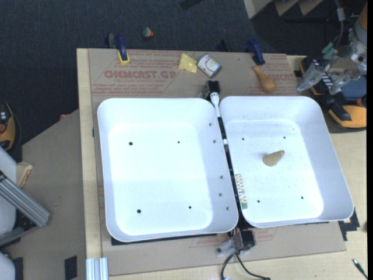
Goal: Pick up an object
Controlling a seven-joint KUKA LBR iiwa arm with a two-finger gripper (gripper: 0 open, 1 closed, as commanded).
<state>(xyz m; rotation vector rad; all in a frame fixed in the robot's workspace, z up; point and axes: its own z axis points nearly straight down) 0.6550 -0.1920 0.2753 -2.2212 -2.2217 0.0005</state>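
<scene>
Gripper [319,77] at upper right, outside right bin [332,156], above bench [175,69].

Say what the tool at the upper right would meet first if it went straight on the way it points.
Probably the far right corner rim of the right bin, just below the tool, though depth is unclear from this slant. The tan object in that bin lies well off that line.

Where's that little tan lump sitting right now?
The tan lump lies in the right bin, near its middle, well apart from the gripper at the bench's far right corner.
</scene>
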